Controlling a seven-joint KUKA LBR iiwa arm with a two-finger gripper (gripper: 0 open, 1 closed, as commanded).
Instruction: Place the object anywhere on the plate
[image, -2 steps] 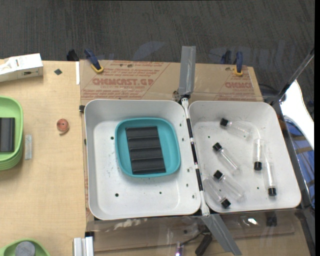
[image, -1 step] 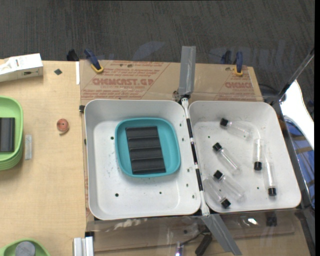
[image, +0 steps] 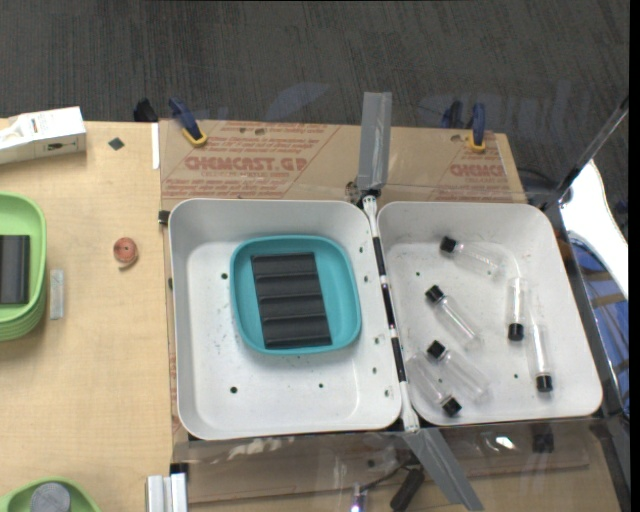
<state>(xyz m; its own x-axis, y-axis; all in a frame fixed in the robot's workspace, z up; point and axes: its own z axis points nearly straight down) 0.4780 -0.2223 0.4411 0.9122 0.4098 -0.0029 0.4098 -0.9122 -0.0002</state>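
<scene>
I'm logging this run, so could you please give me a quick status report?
Clear vials lie loose in right bin. Teal plate in left bin, dark ridged block on it.

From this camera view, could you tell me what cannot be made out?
- Clear vials in the right bin: glass nearly vanishes against the white; exact count uncertain.
- Dark ridged object on the teal plate: what it is, too small to tell.
- Green container: cut off by the left edge.
- Round green item: cut off by the bottom edge.

Bright, even light; sharp, faint glare
</scene>
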